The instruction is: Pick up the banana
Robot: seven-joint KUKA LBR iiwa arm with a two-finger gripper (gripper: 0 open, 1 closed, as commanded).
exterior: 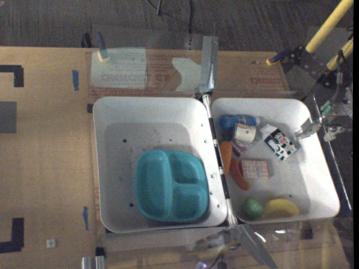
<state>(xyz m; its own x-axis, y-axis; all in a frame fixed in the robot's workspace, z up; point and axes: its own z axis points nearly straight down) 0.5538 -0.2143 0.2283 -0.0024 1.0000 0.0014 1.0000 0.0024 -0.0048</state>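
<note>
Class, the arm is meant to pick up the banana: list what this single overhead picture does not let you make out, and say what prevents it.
- Gripper: small and blurred at the right bin's far right rim; open or shut cannot be told.
- Arm: cut off by the camera view's right edge.
- Black-and-white carton: print too small to read.
- Orange item: partly hidden against the bin's left wall.
- Banana: underside hidden; it lies beside the green fruit.

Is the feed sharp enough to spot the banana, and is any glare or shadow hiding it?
Camera view: soft and slightly blurred overall, yet the banana reads clearly as a yellow shape at the near edge of the right bin, beside a green fruit; no glare covers it; light is even, shadows faint; the clear panel behind the bins shows mild reflections.
</note>
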